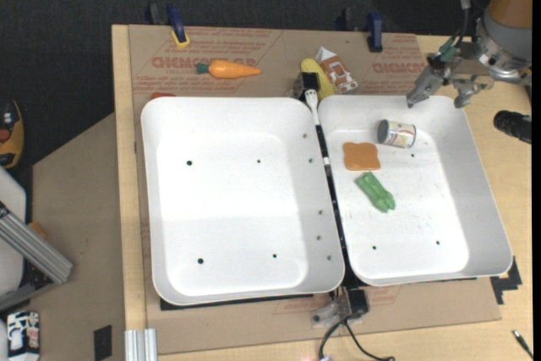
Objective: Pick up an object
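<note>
Camera view: gripper (439, 96) above the far rim of the right bin (473, 207), fingers spread, nothing between them

Contents of right bin, nearest the gripper first: small can (396, 134) on its side, long axis running left-right, pale end toward the right; orange toast slice (361, 156) lying flat just in front of it; green pickle (374, 192), long axis slanting from far-left to near-right. Left bin (169, 207) adjoining. Behind the bins on the board: carrot (230, 70), tip pointing right; yellow banana (314, 73); red-and-white packet (337, 73)
</note>
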{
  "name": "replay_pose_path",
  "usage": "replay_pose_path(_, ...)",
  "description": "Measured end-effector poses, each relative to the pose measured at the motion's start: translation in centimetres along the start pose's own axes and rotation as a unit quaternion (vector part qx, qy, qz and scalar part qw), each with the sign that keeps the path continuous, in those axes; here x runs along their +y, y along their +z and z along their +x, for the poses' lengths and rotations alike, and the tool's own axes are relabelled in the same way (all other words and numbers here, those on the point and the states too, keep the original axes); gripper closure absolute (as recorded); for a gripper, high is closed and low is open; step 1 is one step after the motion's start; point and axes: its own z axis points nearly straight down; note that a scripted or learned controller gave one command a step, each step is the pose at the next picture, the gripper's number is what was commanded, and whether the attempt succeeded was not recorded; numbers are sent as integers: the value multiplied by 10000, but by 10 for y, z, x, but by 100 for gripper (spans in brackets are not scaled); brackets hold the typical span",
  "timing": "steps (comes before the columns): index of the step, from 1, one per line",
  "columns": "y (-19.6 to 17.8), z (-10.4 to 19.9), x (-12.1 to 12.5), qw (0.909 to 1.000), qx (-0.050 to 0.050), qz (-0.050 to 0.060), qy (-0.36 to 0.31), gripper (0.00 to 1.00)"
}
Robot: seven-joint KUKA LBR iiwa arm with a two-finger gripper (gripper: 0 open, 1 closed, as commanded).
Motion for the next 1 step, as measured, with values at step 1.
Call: replay_pose_path(1,85,18,-12,10000,16,47,-3,0)
